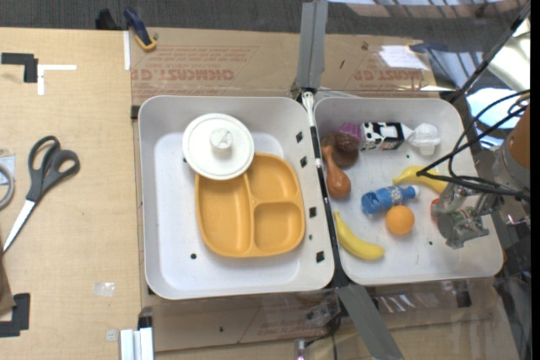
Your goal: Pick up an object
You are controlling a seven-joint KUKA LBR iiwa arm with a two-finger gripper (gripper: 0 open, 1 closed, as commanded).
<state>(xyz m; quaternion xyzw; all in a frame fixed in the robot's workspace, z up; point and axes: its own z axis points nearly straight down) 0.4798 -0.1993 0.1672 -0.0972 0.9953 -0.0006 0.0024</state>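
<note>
1. Right bin point(439, 265) held two bananas point(358, 239), one orange point(400, 220), one bottle point(388, 199).
2. My gripper point(460, 223) hovered at its right edge, beside the orange; grip unclear.

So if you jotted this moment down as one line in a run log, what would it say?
gripper: low at right bin's right edge | grasp: none visible | nearest: round orange ball | left bin: yellow divided plastic tray, white round lid

I couldn't make out the gripper point(460, 223) fingers through blur; cables crossed a yellow toy point(415, 175).
</note>
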